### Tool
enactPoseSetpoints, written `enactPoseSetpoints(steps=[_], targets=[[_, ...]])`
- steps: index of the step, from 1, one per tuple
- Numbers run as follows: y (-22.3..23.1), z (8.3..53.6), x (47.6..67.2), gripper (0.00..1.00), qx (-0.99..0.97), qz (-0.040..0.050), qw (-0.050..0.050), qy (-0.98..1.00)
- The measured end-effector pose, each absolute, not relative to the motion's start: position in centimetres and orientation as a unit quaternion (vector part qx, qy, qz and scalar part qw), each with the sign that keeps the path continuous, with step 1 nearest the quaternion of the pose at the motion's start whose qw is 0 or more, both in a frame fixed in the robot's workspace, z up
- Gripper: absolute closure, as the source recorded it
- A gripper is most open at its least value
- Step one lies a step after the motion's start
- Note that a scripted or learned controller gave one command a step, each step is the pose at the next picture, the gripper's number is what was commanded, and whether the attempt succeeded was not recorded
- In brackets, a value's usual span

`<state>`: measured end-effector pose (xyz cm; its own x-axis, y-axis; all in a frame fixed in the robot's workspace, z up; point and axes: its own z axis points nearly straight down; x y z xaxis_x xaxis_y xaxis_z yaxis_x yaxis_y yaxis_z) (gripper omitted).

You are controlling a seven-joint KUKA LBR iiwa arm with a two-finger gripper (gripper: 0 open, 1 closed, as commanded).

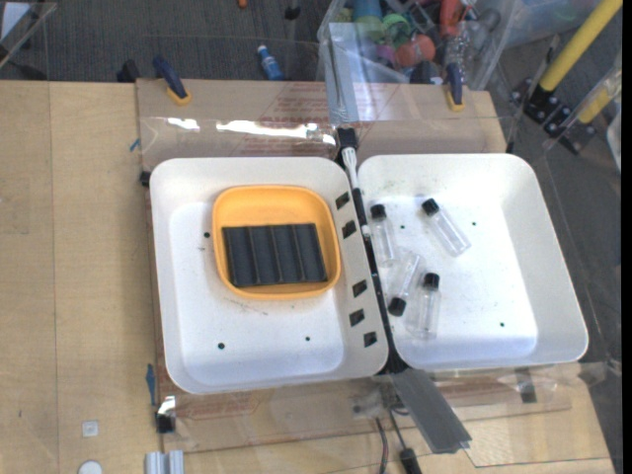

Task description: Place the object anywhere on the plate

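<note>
An orange plate (229, 208) sits in the left white bin (188, 334), and a black ribbed block (274, 255) lies flat in its middle. The right white bin (523, 294) holds several small clear vials with black caps: one near the divider (380, 229), one further back (441, 225), one towards the front (426, 301) and one tilted beside it (402, 286).
A black hinged divider (361, 265) runs between the two bins. Behind the bench stands a clear box of coloured toys (425, 18). A yellow pole (583, 33) crosses the top right corner. Bare wooden bench (59, 265) lies to the left.
</note>
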<state>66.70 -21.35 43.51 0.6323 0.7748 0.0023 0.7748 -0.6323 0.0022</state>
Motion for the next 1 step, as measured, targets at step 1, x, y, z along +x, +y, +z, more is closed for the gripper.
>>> enactPoseSetpoints(steps=[1], targets=[[-21.59, 43.54, 66.16, 1.00, 0.901, -0.0001, -0.001, 0.433]])
